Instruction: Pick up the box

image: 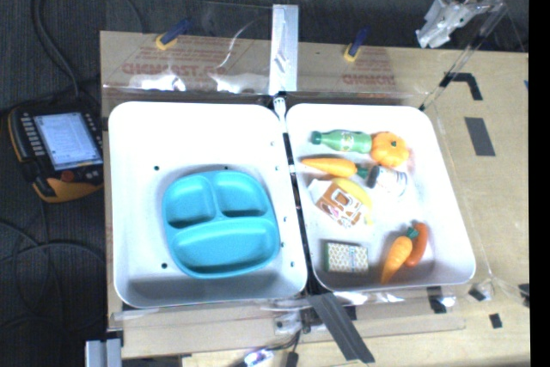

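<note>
An orange and white box (341, 204) lies tilted in the middle of the right bin (447, 185). A smaller, flat speckled green box (346, 256) rests near that bin's front wall. My gripper (436, 24) hangs high at the upper right, beyond the bin's far right corner and well away from both boxes. Nothing shows in it.
The right bin also holds a green bottle (342, 138), an orange fruit (389, 149), a carrot (328, 167) by the divider, a yellow item beside the box and two carrots (404, 249) at the front right. A blue divided tray (222, 221) fills the left bin (129, 185).
</note>
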Action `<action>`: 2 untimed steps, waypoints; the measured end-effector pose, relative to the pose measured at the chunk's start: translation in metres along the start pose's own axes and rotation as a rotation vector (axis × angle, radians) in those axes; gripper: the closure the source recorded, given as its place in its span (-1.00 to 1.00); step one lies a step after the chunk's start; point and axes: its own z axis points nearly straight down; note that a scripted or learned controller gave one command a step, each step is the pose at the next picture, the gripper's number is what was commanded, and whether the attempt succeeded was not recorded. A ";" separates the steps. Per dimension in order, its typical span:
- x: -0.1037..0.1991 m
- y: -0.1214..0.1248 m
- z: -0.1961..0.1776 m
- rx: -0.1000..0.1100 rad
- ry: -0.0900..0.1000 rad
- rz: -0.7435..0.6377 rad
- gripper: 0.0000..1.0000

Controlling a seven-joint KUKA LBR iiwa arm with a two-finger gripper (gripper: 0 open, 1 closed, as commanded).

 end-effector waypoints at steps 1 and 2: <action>0.000 0.001 -0.009 -0.001 -0.003 0.000 1.00; 0.000 0.002 -0.019 -0.001 -0.006 0.000 1.00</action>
